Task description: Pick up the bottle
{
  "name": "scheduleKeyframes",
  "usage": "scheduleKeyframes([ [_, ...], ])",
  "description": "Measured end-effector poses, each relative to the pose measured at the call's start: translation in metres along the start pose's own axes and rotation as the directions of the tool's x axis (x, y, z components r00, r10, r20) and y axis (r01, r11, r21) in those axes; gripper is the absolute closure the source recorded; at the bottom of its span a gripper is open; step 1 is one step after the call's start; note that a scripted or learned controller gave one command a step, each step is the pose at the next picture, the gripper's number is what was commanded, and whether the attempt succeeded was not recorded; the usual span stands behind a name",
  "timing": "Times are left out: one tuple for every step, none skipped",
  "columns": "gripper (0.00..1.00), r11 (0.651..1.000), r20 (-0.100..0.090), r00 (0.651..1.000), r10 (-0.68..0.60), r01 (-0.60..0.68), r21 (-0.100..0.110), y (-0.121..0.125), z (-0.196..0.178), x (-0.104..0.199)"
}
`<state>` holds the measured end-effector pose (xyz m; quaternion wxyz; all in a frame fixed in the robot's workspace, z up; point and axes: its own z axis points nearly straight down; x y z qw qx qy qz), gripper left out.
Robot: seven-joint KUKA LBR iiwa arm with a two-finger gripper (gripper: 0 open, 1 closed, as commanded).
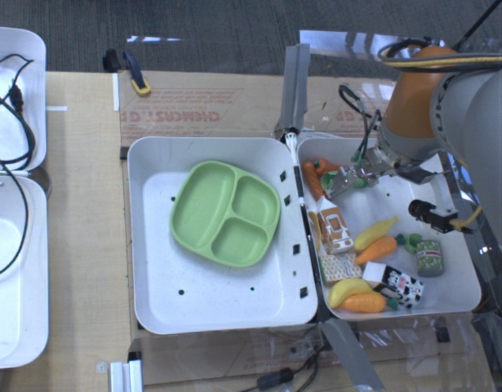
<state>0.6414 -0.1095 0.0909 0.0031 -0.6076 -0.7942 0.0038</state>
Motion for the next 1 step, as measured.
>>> scheduleKeyframes([
  [1.0,1.0,0.001,1.0,0.0,0.0,0.005,-0.002,-0.0079,-0.0011],
])
